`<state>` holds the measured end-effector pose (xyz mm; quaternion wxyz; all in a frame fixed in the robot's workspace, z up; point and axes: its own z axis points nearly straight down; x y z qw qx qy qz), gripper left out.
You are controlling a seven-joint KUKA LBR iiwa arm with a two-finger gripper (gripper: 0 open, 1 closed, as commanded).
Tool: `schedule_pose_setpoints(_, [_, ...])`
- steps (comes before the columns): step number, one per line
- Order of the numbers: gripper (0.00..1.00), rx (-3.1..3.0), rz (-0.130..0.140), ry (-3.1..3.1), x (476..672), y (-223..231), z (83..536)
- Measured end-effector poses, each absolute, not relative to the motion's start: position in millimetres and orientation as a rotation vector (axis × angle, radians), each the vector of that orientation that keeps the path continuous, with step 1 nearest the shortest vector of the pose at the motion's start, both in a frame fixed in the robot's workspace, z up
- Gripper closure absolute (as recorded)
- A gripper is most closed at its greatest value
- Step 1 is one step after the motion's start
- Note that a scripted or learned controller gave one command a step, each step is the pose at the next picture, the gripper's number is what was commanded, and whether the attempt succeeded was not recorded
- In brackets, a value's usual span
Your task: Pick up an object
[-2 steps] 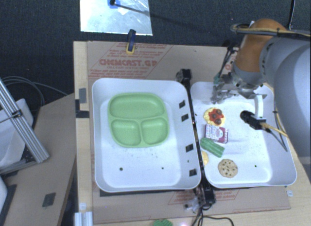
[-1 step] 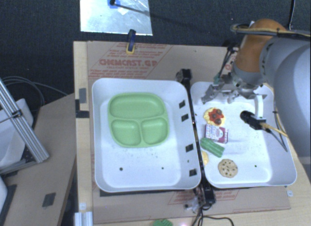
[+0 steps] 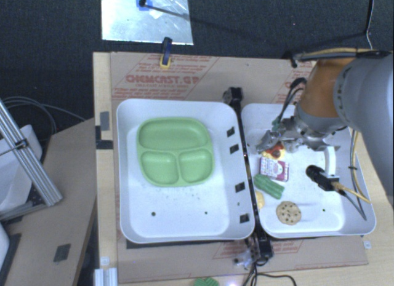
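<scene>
My gripper (image 3: 271, 143) hangs low over the upper left part of the right bin (image 3: 351, 217). Directly beneath its tip lies a small red and yellow object (image 3: 274, 153), partly hidden by the gripper. Below that sits a pink and white packet (image 3: 274, 168), then a green oblong piece (image 3: 269, 185). A round brown cookie (image 3: 288, 213) rests near the bin's front. A pale yellow bit (image 3: 260, 200) lies against the bin's left wall.
The left bin (image 3: 141, 217) holds a green divided plate (image 3: 175, 151). The arm (image 3: 345, 88) comes in from the right over the right bin's back edge. A black divider with clips (image 3: 241, 155) runs between the bins.
</scene>
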<state>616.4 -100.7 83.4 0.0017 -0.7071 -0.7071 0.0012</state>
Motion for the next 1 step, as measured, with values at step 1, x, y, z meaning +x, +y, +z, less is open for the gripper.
schedule_pose_setpoints(1, [0.00, -2.220, -0.006, -2.230, 652.8, -102.8, 85.6])
